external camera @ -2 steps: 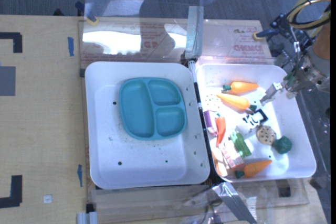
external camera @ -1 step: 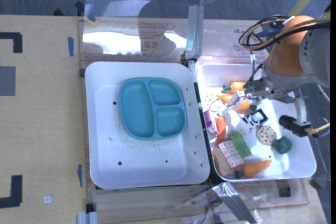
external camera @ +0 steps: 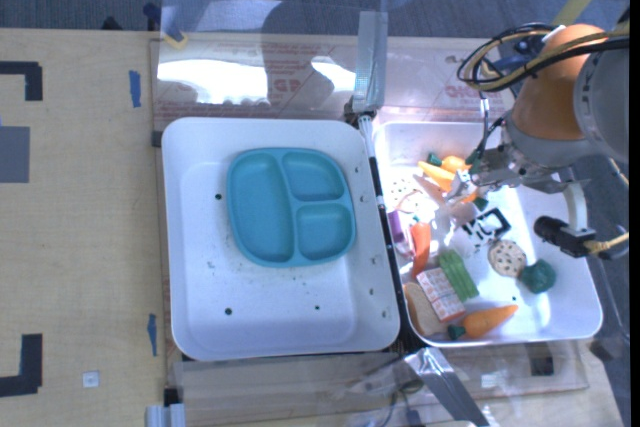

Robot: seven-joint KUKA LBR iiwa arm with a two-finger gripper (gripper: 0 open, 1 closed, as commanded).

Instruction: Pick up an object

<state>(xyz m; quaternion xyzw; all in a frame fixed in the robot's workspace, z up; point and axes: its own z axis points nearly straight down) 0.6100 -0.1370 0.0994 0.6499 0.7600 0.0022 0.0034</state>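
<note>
Toy food point(external camera: 455, 265) heaped in right bin point(external camera: 580, 315), ready for grabbing; gripper point(external camera: 470, 200) low over pile's far side, finger state cannot tell.

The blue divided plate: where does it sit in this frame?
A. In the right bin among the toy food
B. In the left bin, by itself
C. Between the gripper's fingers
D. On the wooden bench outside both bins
B. The blue divided plate lies flat in the left bin, while the toy food, such as the carrot and the cookie, crowds the right bin.
</note>
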